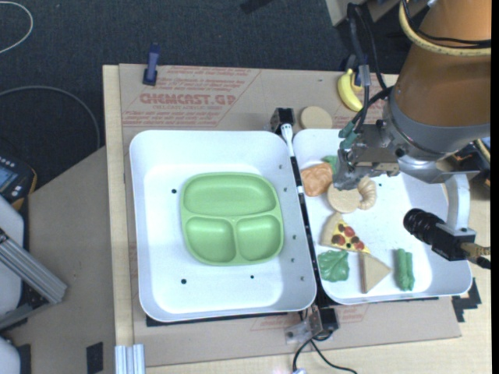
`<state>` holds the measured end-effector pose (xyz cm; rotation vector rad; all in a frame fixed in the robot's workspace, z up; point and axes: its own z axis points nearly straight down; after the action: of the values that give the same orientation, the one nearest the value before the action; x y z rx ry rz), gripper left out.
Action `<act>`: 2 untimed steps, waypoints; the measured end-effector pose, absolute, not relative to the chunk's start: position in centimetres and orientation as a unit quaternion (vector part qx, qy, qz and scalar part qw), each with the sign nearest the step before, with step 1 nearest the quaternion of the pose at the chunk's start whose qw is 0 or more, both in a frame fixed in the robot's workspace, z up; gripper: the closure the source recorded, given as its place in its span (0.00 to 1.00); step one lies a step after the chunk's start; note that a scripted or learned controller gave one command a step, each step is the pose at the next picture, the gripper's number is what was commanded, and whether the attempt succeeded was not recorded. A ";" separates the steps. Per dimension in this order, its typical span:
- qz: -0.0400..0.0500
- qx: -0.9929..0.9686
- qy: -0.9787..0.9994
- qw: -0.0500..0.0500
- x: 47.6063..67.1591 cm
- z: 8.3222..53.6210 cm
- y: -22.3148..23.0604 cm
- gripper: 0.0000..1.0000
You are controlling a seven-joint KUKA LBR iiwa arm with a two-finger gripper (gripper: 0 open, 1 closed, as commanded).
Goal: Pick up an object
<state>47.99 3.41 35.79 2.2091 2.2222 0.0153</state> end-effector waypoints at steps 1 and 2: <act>-0.002 0.705 0.709 -0.002 48.9 30.9 12.0 1.00; -0.002 0.708 0.706 -0.002 50.5 24.6 11.5 1.00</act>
<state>50.49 11.46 24.64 2.2264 2.2214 -0.0067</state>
